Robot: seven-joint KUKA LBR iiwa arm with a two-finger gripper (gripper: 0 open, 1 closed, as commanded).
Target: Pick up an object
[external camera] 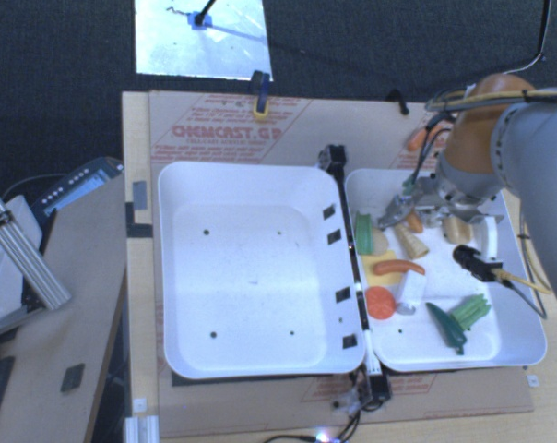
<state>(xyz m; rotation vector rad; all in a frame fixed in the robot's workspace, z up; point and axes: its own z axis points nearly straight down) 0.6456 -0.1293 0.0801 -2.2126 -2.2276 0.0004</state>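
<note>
Gripper (397,214) hangs low in the right bin (523,349) above a beige wedge (410,241), holding nothing I can see; board (228,129) at upper centre reads "CHEMCAST".

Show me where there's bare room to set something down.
The left bin has a bare floor from wall to wall. The right bin is crowded: gripper, orange disc, green pieces. Its near-right corner has a small bare patch.
</note>
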